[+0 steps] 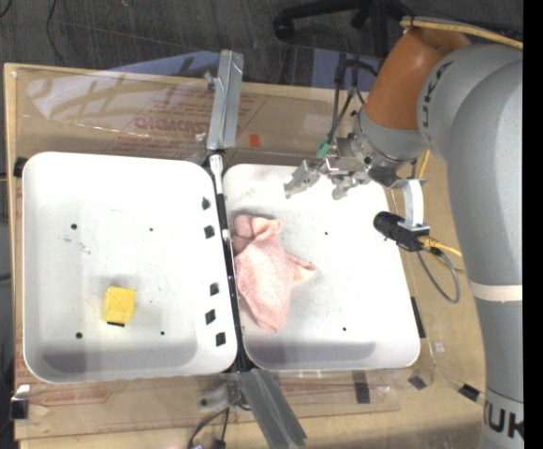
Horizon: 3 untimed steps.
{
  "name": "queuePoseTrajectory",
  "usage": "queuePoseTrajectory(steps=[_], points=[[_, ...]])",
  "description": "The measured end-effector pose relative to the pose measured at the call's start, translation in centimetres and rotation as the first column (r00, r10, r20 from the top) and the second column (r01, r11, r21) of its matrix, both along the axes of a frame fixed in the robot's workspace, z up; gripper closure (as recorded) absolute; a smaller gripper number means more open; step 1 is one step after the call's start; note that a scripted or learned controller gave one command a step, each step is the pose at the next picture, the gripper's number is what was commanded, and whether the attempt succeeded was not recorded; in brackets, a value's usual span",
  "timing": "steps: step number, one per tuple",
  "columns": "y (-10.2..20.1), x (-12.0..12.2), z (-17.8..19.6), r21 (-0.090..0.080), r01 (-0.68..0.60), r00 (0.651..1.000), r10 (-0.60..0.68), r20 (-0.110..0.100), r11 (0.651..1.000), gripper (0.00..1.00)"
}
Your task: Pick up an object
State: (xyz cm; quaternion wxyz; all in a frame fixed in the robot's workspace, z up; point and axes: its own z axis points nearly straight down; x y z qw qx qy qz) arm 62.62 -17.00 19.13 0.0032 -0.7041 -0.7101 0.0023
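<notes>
A crumpled pink cloth (264, 271) lies in the right bin (365, 288), against its left wall. A small yellow block (119, 305) rests in the left bin (94, 204), toward its front. My gripper (319, 182) hangs over the far edge of the right bin, up and to the right of the cloth and apart from it. Its two fingers stand spread, open, with nothing between them.
A metal divider bar (223, 110) runs between the two bins at the back. A black connector with cables (398, 229) hangs from the arm over the right bin's right side. The grey arm (482, 157) occupies the right of the view.
</notes>
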Motion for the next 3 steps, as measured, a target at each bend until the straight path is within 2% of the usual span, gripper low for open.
queuePoseTrajectory(steps=[1,2,3], points=[[4.1,-5.0,-10.0,0.000,-0.077,0.997,0.077,0.002,0.997,0.00],[4.1,-5.0,-9.2,0.001,-0.082,0.997,0.082,-0.001,0.997,1.00],[6.6,-0.5,-2.1,-0.001,-0.014,1.000,0.014,0.002,1.000,1.00]])
